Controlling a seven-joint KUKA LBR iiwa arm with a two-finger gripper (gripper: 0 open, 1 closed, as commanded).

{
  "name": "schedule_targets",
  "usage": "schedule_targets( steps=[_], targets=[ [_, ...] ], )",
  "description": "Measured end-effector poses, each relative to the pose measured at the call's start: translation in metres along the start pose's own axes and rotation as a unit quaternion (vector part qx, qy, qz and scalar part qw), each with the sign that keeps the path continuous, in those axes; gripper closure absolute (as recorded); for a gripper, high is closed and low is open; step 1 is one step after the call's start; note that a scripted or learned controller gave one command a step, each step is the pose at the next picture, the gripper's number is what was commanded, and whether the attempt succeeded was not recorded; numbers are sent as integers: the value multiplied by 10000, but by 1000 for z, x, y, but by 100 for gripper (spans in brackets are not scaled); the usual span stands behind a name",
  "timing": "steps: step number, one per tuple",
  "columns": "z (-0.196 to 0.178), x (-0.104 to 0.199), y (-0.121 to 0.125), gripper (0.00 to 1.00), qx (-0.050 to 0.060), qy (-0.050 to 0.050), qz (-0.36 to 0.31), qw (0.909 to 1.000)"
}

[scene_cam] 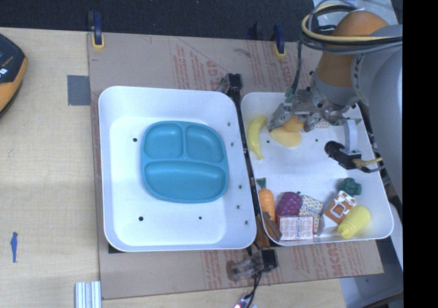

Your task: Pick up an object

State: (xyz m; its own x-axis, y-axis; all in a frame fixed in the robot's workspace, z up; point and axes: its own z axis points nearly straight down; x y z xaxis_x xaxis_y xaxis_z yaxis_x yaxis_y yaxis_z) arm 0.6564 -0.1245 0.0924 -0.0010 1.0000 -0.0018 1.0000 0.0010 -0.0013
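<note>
Near the far edge of the right bin (383, 228), the gripper (295, 120) hangs low over a pale yellow, rounded object (287, 137) resembling a toy lemon or pear. Metal fingers flank the upper part of the object; whether they pinch it or merely straddle it cannot be told, so neither the opening nor a grasp can be stated. The object lies directly beneath and slightly toward the near side of the gripper, touching or just beside it, so the coming move appears to turn on a short vertical closure, not on any sideways travel. Just beside it, toward the bin's left wall, a yellow banana (255, 136) lies with its long axis running far-to-near, curved and smooth.

Along the bin's near edge sits a cluster of toy foods: an orange carrot (266, 202) at the near-left corner, a purple grape-like piece (289, 202), a flat printed packet (298, 227), a small orange-and-white carton (338, 209), a glossy yellow bottle-shaped piece (353, 222), and a dark green piece (350, 185). All look like moulded plastic or card.

The left bin (113, 228) holds a blue divided plate (183, 161), matte, with three compartments. Both bins rest on a cardboard sheet on the counter (48, 183).
</note>
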Motion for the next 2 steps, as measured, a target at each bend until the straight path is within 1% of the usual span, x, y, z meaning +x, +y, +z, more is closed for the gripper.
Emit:
schedule_targets(
  steps=[1,2],
  targets=[
    [-105,46,-72,0,-1,23,-20,10000],
    [-35,4,-7,0,1,-3,-13,10000]
  ],
)
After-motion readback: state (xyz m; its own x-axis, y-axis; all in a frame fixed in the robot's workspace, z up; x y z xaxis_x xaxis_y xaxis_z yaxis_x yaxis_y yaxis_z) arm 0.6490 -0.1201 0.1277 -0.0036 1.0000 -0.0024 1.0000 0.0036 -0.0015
